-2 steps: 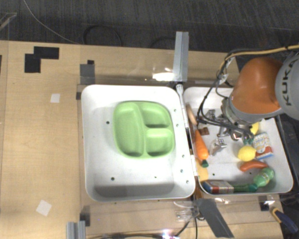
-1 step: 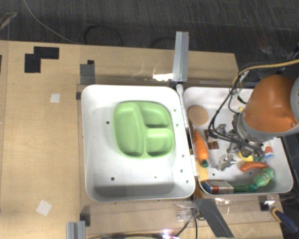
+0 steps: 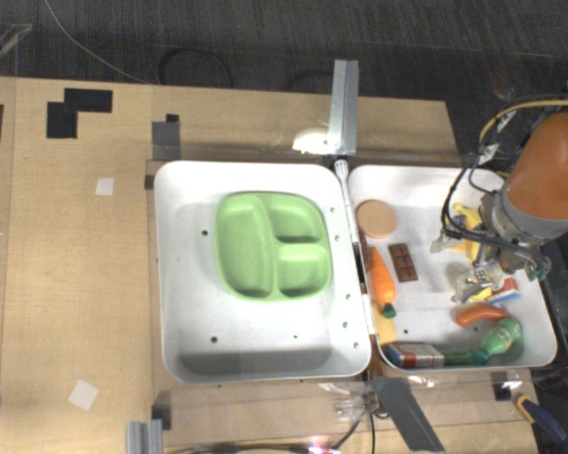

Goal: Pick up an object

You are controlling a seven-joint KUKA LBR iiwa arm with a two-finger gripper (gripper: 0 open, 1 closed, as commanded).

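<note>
Everything I might lift lay in the right bin (image 3: 426,183): a tan disc (image 3: 377,218) near its back left corner, a brown chocolate bar (image 3: 403,262) just in front, a carrot (image 3: 383,279) along its left wall, and a green bottle (image 3: 493,340) lying flat by its front wall.
</note>
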